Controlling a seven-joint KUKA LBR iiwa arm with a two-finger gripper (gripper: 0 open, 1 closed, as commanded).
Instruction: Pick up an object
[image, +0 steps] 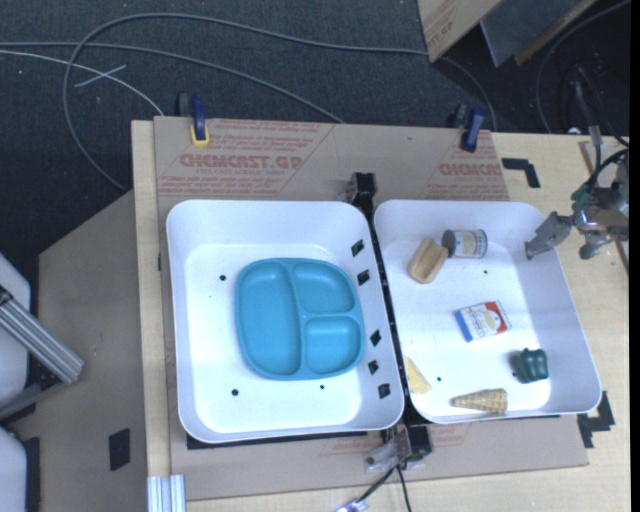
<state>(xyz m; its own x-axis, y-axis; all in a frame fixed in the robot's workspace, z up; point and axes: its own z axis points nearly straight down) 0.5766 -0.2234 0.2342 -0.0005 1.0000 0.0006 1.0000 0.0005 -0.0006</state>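
My claw (575, 232) sits open, holding nothing, at the right bin's (575, 330) 2 o'clock edge. Small can (465, 243) at bin's 11 o'clock: prob light, stiff, slick; grab across sides.

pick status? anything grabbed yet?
Done: nothing; the can, box, cone and green piece all lie in the right bin.
In hand: nothing; the gripper sits open at that bin's far right edge.
Left: descend, grasp, lift.
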